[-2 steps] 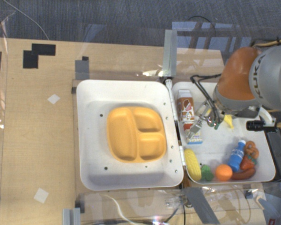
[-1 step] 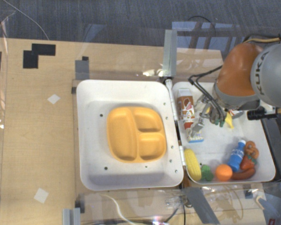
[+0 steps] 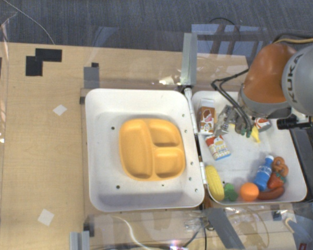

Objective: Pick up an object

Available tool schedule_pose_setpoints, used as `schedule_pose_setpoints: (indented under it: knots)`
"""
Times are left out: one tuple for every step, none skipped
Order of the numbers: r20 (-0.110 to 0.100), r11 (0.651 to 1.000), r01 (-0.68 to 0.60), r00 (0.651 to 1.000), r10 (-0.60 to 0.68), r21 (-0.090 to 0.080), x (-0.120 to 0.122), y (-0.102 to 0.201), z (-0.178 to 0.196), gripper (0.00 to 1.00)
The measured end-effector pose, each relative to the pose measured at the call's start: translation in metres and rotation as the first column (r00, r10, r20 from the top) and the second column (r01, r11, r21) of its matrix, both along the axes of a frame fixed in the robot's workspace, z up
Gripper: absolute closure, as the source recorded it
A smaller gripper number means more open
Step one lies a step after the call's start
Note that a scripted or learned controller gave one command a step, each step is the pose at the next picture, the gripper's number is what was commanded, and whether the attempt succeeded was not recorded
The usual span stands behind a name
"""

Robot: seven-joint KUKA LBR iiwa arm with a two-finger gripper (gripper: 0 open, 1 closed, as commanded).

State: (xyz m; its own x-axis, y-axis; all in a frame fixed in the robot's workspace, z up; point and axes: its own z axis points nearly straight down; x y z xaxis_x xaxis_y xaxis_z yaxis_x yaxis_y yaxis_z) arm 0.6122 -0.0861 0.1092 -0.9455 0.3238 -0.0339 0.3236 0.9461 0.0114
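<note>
From the overhead camera I've got the arm (image 3: pixel 281 79) reaching in from the right, orange band up top, with the gripper (image 3: pixel 225 125) low over the right bin (image 3: pixel 297 163). I can't tell how wide the claw stands from here, and I can't make out anything caught in it. Just below its tip lies a small carton with a red top (image 3: pixel 218 147), so close I can't say whether they touch. Left of the gripper, a brown-and-white packet (image 3: pixel 206 120) lies against the bin's left wall. Along the near edge I see a corn cob (image 3: pixel 214 182), a green piece (image 3: pixel 230 192), an orange (image 3: pixel 249 191), a blue bottle (image 3: pixel 264 173) and a red item (image 3: pixel 278 177). In the left bin (image 3: pixel 104 191) sits a yellow divided tray (image 3: pixel 152 149), about centred
</note>
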Motion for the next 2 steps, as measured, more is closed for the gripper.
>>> schedule_pose_setpoints:
  knots:
    - [-0.002,1.000,0.000,1.000,0.000,0.001,-0.001,0.001,-0.001,0.00]
    - [-0.026,0.970,-0.244,0.969,0.244,0.002,0.052,-0.027,-0.009,0.00]
